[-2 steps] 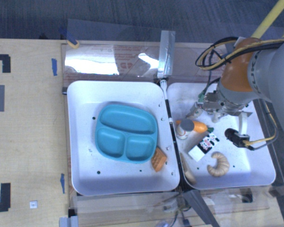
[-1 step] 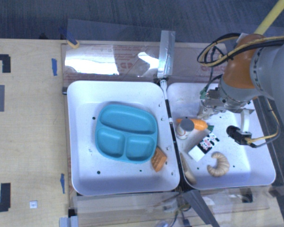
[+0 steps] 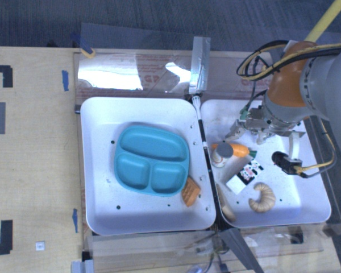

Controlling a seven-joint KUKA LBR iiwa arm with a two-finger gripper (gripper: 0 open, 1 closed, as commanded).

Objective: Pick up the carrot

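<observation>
No text or label can be read

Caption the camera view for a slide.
Claw poised above the carrot in the right bin.

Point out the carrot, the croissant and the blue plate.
carrot point(image 3: 237, 151): camera view, middle of its orange body.
croissant point(image 3: 263, 198): camera view, middle of its curve.
blue plate point(image 3: 152, 159): camera view, central divider.

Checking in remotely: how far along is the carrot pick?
Done: the arm has reached into the right bin, and the gripper hangs just above and right of the carrot. In hand: nothing visible; the carrot lies on the bin floor beside a grey-capped piece, near the croissant. Left: descend, close on the carrot, lift.
</observation>
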